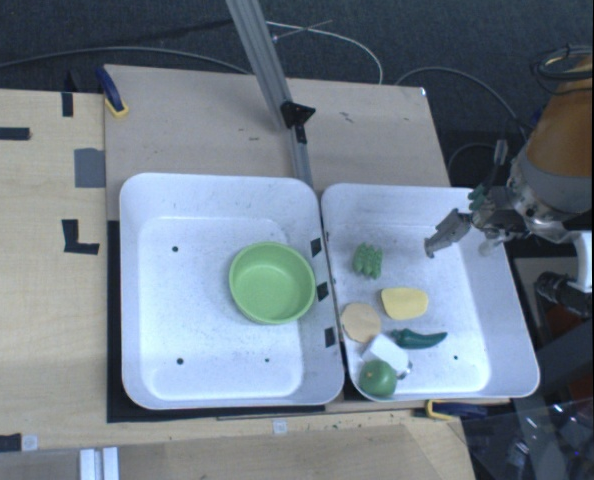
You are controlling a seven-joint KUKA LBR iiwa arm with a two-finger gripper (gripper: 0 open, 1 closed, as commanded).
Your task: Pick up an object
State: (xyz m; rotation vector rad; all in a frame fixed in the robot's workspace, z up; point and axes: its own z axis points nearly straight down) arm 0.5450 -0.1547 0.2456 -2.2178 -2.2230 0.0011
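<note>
The gripper (439, 242) is positioned over the right bin (497, 308), above its upper right area; its finger state cannot be determined. The green pepper (420, 339), yellow piece (404, 302) and green ball (378, 378) are located near the bin's front, unheld

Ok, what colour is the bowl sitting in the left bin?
Light green. The bowl shows best in the camera view, resting in the left bin.

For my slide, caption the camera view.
Gripper above the right bin of toy foods; green bowl in the left bin.
</note>
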